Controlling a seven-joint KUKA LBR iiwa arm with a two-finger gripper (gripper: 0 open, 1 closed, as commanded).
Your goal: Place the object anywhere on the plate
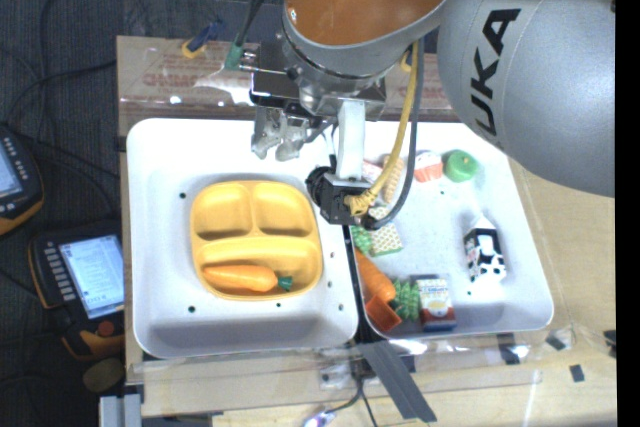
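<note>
1. Now look at the yellow plate (258, 237) in the left bin (150, 215): the carrot (240, 278) already lies in its long front compartment, green end toward the divider between the bins.
2. Your claw (280, 137) hangs just beyond the plate's far rim, over bare bin floor; you cannot tell how it is set.
3. Right of the plate, across the divider, the right bin (530, 275) holds a cow-patterned bottle (485, 253), a green round piece (461, 165), a small carton (435, 301) and an orange carrot-like toy (377, 285).
4. Nothing lies against the plate itself.
</note>
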